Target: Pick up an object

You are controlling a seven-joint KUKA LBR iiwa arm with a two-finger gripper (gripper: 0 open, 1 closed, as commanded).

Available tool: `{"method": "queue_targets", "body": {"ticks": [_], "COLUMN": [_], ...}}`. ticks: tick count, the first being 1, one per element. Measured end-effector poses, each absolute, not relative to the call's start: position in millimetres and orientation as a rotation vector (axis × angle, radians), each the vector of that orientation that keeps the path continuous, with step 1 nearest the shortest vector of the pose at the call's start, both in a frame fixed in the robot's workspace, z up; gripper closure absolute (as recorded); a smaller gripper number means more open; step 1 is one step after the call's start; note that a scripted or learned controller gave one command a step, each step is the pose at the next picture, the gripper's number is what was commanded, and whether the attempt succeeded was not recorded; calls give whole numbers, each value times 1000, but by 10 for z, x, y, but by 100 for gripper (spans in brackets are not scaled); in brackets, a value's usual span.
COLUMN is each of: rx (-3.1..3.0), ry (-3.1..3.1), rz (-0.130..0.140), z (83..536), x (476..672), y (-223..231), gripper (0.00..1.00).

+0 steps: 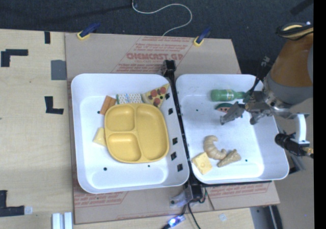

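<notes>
The gripper point(239, 112) sits low over the right bin point(265, 169) toward its 2 o'clock corner, grey fingers point(229, 116) pointing to 9 o'clock and spread apart with nothing between them; a green bottle point(227, 95) lies on its side just beside them at 12 o'clock, apart from the tips. Toward 6 o'clock in the same bin lie a pale croissant-shaped piece point(211, 145), a tan ginger-like piece point(229, 157) touching it, and a yellow cheese wedge point(202, 163) near the 7 o'clock corner. The left bin point(86, 172) holds a yellow divided plate point(136, 132) at centre, with small food pieces point(153, 95) tucked along its 12 o'clock edge.
</notes>
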State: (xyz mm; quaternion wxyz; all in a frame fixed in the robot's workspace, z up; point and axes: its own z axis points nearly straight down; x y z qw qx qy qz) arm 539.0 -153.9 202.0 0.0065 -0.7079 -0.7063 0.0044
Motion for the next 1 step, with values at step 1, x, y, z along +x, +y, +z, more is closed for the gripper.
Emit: {"method": "queue_targets", "body": {"ticks": [1], "rx": [-2218], "ry": [-2222], "rz": [1], "z": [2094], "x": [5421], "y": [-1536], "gripper": [0]}}
